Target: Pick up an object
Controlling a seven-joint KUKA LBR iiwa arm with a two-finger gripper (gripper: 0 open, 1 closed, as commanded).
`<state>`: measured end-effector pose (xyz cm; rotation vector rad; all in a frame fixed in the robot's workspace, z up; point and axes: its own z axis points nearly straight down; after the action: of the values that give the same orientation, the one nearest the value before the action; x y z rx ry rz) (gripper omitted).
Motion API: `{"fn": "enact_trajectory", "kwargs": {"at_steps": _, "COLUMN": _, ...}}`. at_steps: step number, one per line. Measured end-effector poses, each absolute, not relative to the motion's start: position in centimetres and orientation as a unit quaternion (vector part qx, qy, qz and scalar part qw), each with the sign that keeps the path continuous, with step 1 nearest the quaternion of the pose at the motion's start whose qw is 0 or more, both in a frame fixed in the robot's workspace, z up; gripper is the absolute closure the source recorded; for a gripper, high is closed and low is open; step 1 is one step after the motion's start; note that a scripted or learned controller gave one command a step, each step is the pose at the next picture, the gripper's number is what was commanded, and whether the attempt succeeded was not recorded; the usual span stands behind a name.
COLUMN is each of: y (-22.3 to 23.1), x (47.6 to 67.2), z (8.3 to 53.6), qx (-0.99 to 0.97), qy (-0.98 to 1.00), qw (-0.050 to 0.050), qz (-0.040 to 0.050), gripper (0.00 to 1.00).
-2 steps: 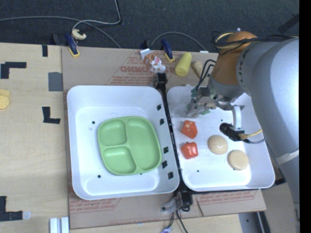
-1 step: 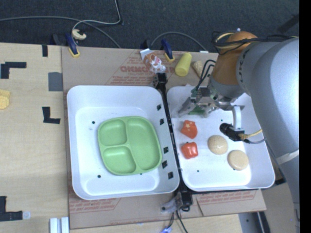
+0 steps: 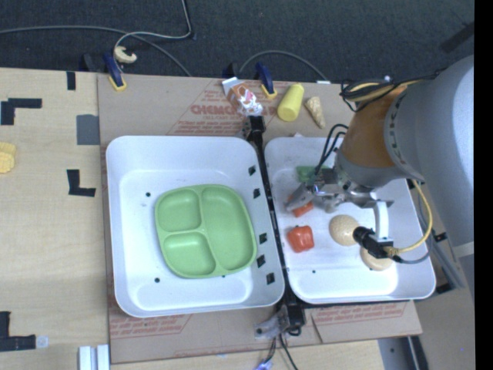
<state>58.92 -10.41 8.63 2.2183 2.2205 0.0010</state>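
down in the right bin (image 3: 400,287) the gripper (image 3: 317,193) sits low over a small orange-red piece (image 3: 300,204), which lies slantwise, long axis running from lower left up toward the right. whether the fingers are spread or pinching it, i cannot tell (the wrist blocks them). nearby lie a red-orange block (image 3: 300,238), a green scrap (image 3: 306,173) and two tan rounded lumps (image 3: 343,227). the left bin (image 3: 127,206) holds a green divided plate (image 3: 204,230).
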Motion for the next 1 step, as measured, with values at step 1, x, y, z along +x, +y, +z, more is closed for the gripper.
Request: {"fn": "enact_trajectory", "kwargs": {"at_steps": 1, "y": -11.44, "x": 61.68, "z": 8.63, "qx": 0.706, "qy": 0.708, "qw": 0.001, "qz": 0.0012, "gripper": 0.0}}
